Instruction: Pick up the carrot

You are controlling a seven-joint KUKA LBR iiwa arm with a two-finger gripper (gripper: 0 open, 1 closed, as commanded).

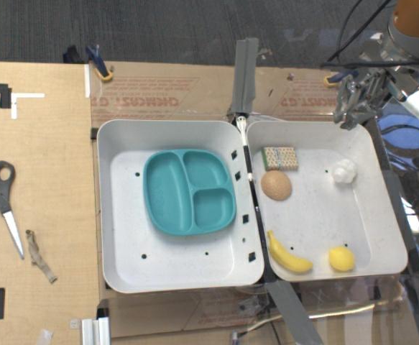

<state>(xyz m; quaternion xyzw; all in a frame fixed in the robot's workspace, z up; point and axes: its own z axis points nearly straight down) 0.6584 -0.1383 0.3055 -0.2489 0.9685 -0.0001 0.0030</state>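
Leftmost, we see scissors lying on the bench beside the bins. Next, the left bin holds a teal divided plate. In the right bin a patterned block touches a brown round thing, with a banana, a white lump and a lemon further along. We cannot tell where the carrot is. The gripper hangs over that bin's far right corner; whether it is apart or together we cannot tell.
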